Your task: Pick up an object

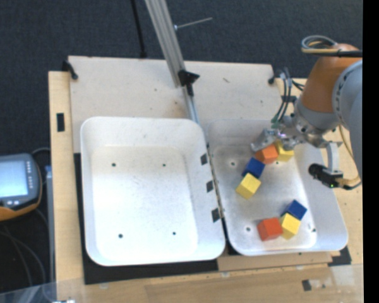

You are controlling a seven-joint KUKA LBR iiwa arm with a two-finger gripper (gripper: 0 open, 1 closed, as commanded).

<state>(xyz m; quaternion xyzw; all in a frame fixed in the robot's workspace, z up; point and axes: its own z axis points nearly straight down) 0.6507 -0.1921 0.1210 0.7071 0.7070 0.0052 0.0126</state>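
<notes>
Blocks lie scattered in the right bin (322, 232), the only place on the desk (114, 84) with anything to pick, which is why the arm (325, 93) reaches down into that bin's far corner. The gripper (273, 145) hangs low over an orange block (269, 153) and a yellow block (284, 154) that sit touching each other. The orange one seems the likelier target, though from this slant I cannot tell whether the gripper is spread or pressed together, nor whether it pinches either block.

Just beside that pair, toward the bin's middle, a blue block (254, 167) rests against another yellow block (248, 185). Near the front wall a red-orange block (270, 228), a yellow block (290, 225) and a blue block (297, 209) huddle together.

The left bin (145, 188) holds no blocks. A slanted metal rail (167, 40) crosses the back of the desk, ending near the gap between the bins.
</notes>
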